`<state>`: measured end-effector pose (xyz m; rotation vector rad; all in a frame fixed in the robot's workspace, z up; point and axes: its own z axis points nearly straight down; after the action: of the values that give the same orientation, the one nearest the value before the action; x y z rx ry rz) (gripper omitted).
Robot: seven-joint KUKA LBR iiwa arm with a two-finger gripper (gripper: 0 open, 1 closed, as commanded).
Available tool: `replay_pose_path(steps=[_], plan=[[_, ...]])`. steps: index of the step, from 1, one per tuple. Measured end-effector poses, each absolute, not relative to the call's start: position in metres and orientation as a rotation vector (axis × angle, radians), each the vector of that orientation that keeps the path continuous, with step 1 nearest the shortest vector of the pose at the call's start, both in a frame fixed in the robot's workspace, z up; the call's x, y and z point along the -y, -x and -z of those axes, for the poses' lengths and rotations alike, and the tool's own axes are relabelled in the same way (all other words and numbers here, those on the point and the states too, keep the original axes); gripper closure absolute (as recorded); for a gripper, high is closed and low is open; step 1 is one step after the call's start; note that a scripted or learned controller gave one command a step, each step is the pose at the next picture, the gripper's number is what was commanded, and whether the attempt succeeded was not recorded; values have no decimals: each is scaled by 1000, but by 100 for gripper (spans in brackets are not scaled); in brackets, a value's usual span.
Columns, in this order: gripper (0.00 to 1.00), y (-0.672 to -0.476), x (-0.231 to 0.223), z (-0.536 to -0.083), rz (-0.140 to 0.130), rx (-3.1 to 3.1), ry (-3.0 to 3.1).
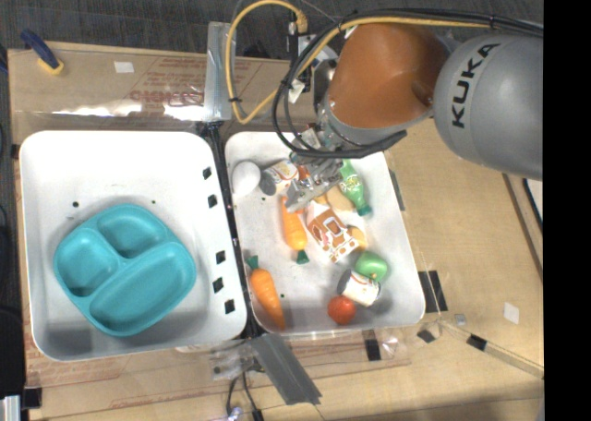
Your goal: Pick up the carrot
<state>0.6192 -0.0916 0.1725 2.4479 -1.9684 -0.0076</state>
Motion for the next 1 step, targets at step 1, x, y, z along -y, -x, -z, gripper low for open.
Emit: replay_pose_path(steps=[1], plan=[[100, -657, 165, -157, -1, 2235, -2211]])
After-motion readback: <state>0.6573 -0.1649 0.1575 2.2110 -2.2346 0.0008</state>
